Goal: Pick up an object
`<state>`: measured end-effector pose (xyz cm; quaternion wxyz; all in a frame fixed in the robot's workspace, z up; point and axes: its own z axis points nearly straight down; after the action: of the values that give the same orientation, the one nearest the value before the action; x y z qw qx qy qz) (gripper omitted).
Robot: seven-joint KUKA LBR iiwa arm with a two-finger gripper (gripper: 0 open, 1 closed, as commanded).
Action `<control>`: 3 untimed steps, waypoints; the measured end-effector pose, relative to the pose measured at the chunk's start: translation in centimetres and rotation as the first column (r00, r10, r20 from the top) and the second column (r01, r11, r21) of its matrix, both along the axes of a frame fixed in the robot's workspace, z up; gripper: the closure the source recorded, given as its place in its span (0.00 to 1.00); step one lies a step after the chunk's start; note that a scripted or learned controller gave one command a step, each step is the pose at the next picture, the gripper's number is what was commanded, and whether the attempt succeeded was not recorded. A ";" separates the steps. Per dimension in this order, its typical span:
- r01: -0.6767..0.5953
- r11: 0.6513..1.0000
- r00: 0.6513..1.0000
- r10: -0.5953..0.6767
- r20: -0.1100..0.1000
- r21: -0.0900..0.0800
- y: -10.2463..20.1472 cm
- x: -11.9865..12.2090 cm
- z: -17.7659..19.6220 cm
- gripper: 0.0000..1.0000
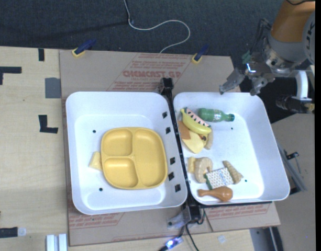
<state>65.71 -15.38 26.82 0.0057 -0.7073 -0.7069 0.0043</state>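
Note:
The right bin (265, 140) holds several toy foods. A green bottle (215, 115) lies near its back edge, beside a yellow banana (196, 123) and a tan wedge (195, 141). Nearer the front are bread pieces (201, 167), a checkered packet (219, 178) and a brown drumstick (217, 193). My gripper (238, 90) hovers over the back rim of the right bin, above and behind the bottle. It is open, with nothing between its fingers.
The left bin (81, 114) holds a yellow divided plate (134, 157) with a pale yellow piece (94, 161) tucked at its left side. A white cable (160, 26) loops across the dark surface behind the bins. Cardboard lies under both bins.

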 end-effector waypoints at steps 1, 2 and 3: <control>-0.002 1.000 1.000 0.002 0.013 -0.002 0.0 0.2 0.8 0.00; -0.003 1.000 1.000 0.003 0.010 -0.003 0.4 -0.2 -3.6 0.00; -0.003 1.000 1.000 0.003 0.008 -0.003 -0.2 -0.4 -8.2 0.00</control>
<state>65.36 -15.55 18.61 0.0016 -0.7064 -0.7078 0.0024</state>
